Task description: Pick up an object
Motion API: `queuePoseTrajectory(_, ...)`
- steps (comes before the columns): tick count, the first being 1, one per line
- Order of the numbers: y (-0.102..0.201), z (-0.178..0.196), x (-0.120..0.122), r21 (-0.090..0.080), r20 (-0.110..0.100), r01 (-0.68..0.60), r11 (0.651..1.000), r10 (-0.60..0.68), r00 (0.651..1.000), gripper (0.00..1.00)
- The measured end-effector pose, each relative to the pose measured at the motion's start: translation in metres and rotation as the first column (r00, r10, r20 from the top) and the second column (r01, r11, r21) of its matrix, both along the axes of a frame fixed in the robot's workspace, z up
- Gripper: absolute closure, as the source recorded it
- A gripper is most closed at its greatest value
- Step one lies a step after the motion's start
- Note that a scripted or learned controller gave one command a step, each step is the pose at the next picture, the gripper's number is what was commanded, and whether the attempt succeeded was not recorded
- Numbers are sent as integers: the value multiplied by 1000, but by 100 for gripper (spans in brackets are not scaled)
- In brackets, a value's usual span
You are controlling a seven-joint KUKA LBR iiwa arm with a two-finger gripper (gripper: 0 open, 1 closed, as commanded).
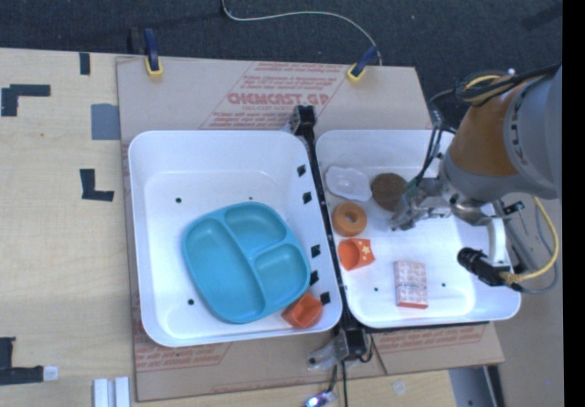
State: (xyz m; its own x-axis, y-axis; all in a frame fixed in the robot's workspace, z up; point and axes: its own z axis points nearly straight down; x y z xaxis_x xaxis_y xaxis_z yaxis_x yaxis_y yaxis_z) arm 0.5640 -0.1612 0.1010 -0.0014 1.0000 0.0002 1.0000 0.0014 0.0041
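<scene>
My gripper (409, 214) is low in the right bin (457, 305), just right of a brown round object (388, 187); nothing shows between its fingers. A glazed doughnut (349, 218) lies to its left, with an orange piece (356, 253) below that. A clear pale lid-like item (346, 181) sits at the bin's upper left. A red and white packet (410, 283) lies towards the front of the bin.
The left bin (155, 167) holds a blue divided tray (245, 261) and a small orange object (303, 311) at its front right corner. A black divider (315, 204) runs between the bins. The arm's grey body and cables (498, 158) overhang the right bin's right side.
</scene>
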Motion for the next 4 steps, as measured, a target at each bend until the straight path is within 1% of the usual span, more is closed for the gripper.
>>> queuePoseTrajectory(1,1,62,4,-1,-1,0,1000,0,1000,100)
queuePoseTrajectory(2,-8,111,0,-2,-1,1,1000,-1,1000,100)
queuePoseTrajectory(3,-8,164,2,-2,0,-1,1000,1,1000,100)
queuePoseTrajectory(4,35,160,5,1,-6,-4,1000,4,1000,100)
